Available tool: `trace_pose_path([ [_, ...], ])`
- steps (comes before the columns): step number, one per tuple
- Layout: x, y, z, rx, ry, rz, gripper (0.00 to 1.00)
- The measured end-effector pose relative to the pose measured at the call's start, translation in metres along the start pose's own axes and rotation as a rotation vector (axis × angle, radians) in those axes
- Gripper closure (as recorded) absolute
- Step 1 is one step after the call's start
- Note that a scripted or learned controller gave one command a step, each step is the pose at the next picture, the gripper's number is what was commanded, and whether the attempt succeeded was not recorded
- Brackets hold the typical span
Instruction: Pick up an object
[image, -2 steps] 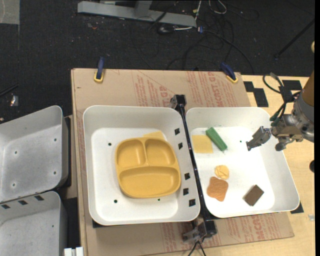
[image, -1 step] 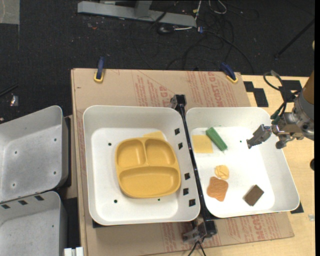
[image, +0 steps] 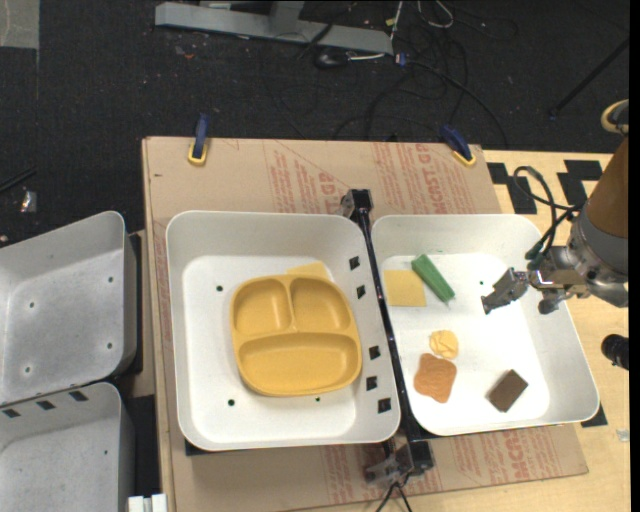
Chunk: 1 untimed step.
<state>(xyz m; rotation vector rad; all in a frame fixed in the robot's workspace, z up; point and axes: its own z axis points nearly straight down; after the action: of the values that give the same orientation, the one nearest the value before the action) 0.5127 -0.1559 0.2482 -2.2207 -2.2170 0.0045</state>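
Camera view, from above. Arm reaching in from right, wrist low over right bin (image: 560, 405), gripper (image: 503, 291) pointing left, fingers apart, nothing between them. In right bin: green block (image: 433, 278) and yellow square (image: 404, 288) near divider; round yellow piece (image: 444, 344), orange piece (image: 435, 378), brown block (image: 507, 390) nearer front. In left bin (image: 200, 400): yellow divided tray (image: 296, 334).

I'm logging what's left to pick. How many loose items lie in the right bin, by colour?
Green: 1, the green rectangular block
Pale yellow: 1, the flat pale yellow square slice
Orange: 2, the small round orange piece and the flat orange-brown piece
Brown: 1, the dark brown block
Total: 5
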Motion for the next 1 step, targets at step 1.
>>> trace_pose_path([
  [1, -0.0098, -0.0023, 0.0559, 0.001, 0.000, 0.001, 0.00],
])
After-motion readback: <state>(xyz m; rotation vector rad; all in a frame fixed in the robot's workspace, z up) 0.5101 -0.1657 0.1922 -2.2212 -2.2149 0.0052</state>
